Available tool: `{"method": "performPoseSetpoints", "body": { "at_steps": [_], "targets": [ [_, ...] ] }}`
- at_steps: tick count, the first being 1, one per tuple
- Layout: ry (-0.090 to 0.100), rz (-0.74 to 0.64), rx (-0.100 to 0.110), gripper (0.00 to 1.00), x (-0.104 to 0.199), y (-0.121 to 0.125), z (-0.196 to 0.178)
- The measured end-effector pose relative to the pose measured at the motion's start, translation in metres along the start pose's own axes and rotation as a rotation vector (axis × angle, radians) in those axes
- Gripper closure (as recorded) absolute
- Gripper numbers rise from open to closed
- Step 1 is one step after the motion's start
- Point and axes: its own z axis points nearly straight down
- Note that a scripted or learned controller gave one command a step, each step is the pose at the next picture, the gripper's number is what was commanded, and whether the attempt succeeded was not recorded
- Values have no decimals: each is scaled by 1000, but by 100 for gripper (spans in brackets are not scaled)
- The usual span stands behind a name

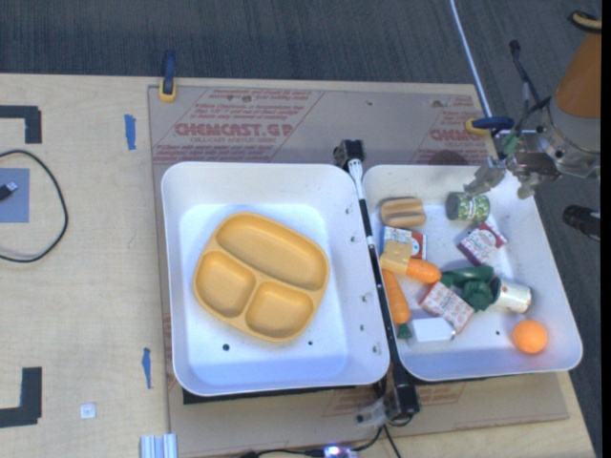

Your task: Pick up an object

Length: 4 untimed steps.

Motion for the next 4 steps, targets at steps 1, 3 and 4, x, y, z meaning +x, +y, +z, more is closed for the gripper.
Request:
{"method": "performPoseSetpoints", "body": {
  "at_steps": [1,3,4],
  "targets": [
    [-9,1,-13,0,34,12,85],
    [1,-2,-3,100,142,16,7],
    [-1,3,2,100,56,-98,28]
  ]
}}
